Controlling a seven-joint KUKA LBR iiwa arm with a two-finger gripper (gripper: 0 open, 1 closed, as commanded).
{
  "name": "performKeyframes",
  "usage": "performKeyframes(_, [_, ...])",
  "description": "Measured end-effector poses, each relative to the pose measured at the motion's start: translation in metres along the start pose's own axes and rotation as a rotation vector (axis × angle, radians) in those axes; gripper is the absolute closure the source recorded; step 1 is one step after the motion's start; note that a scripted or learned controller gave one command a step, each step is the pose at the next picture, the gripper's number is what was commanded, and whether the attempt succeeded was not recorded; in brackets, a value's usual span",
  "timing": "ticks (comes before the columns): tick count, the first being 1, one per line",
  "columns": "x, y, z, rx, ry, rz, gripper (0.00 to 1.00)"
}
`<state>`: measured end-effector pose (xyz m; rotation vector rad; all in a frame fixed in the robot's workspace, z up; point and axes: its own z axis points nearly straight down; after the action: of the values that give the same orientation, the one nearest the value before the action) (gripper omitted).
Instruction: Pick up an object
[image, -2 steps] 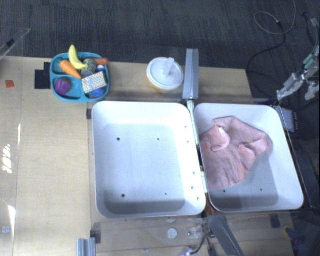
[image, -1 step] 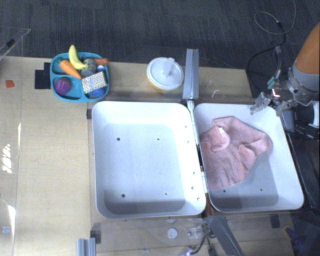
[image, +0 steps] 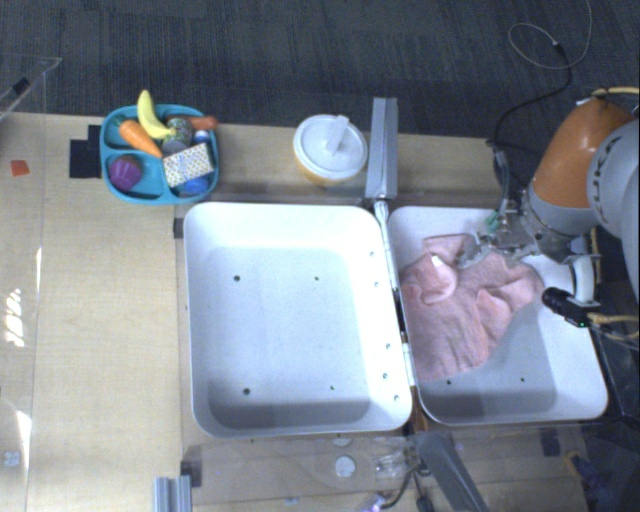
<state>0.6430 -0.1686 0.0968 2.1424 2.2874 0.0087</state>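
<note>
A crumpled pink cloth lies in the right bin, covering its left and upper part. The arm comes in from the right, its orange band at the top right. My gripper is down at the cloth's upper edge, touching or just above the fabric near the bin's back wall. The wrist and its fittings hide how the gripper meets the cloth. Nothing shows lifted off the bin floor.
The left bin sits beside the right one, with a hinged divider between them. Behind the bins are a blue tray of toy food, a white lidded tub and a grey metal post. A black cable loops at the top right.
</note>
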Motion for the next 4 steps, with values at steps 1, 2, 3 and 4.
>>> performKeyframes(1, [0.056,-0.031,0.006,-0.006,0.000,-0.200,0.00])
performKeyframes(2, [0.064,-0.060,-0.022,0.001,0.001,-0.138,0.00])
performKeyframes(3, [0.082,-0.065,0.004,-0.009,-0.003,-0.203,0.00])
performKeyframes(4, [0.072,0.021,0.001,0.001,0.001,-0.356,0.00])
